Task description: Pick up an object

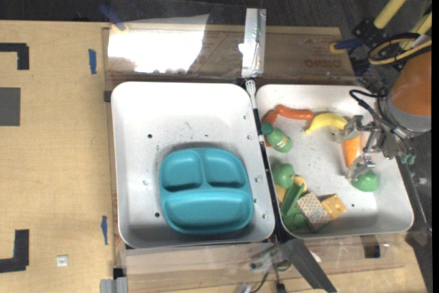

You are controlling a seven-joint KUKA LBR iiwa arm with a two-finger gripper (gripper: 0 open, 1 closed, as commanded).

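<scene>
We hover our pincer, grip state unclear, over the right bin beside an orange piece, still needing to descend and grasp.

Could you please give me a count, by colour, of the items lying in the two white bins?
Teal: 1, the divided plate in the left bin.
Green: 4, round pieces and a long one.
Orange: 2.
Yellow: 1, the banana.
Tan or speckled: 2.
Total: 10; the clustered pieces are hard to separate.
</scene>
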